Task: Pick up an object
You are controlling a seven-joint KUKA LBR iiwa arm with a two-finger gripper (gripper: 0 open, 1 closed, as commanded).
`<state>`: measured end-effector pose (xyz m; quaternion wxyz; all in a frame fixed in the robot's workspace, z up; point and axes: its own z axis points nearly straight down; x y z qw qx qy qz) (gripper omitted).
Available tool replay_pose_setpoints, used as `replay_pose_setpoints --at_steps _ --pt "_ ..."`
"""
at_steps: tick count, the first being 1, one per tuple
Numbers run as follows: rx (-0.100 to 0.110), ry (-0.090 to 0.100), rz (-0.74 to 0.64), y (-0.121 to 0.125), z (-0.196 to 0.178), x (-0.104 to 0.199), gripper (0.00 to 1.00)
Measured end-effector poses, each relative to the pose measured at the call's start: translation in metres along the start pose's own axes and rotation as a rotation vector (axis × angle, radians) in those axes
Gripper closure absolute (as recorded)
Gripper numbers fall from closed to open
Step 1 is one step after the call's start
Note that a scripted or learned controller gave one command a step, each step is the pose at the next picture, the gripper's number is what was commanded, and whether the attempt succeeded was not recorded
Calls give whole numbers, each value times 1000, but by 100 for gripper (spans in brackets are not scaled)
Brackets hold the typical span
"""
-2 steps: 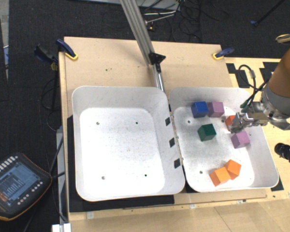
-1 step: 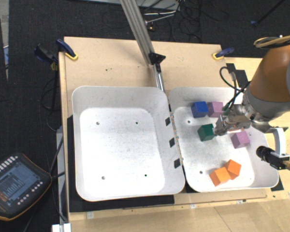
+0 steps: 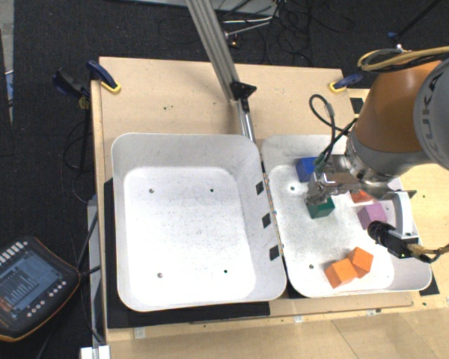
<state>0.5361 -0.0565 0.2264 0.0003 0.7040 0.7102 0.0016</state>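
Part of "KUKA" shows on the arm (image 3: 426,118).

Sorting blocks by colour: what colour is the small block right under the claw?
Green; the small green block shows best in the camera view.

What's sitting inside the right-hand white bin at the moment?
The right white bin holds two orange blocks, a purple block, a green block below the end effector, and a blue block. The grey arm covers the rest.

Robotics lab: teach pendant (image 3: 22,289), clamped bench (image 3: 172,96)
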Motion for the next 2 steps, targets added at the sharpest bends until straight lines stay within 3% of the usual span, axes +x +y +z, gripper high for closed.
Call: replay_pose_setpoints --at_steps 2 --pt "2 0 0 6 -17 99 100"
